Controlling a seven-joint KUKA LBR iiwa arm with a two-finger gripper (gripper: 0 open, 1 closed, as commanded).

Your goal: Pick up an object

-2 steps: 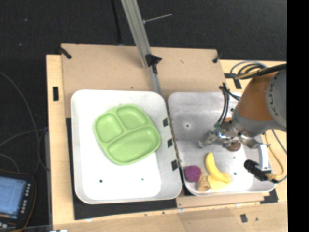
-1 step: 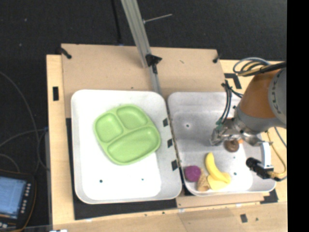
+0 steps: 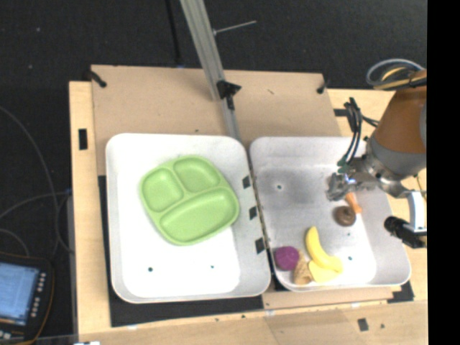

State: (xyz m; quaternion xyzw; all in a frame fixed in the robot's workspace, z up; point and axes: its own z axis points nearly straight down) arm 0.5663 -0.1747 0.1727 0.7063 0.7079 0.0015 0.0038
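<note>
A tan wooden bench stands on dark carpeted floor.

No text, label, brand or number can be read on anything here.

Robot lab: plywood bench on dark carpet, two white bins, aluminium camera mast, loose cables.
</note>
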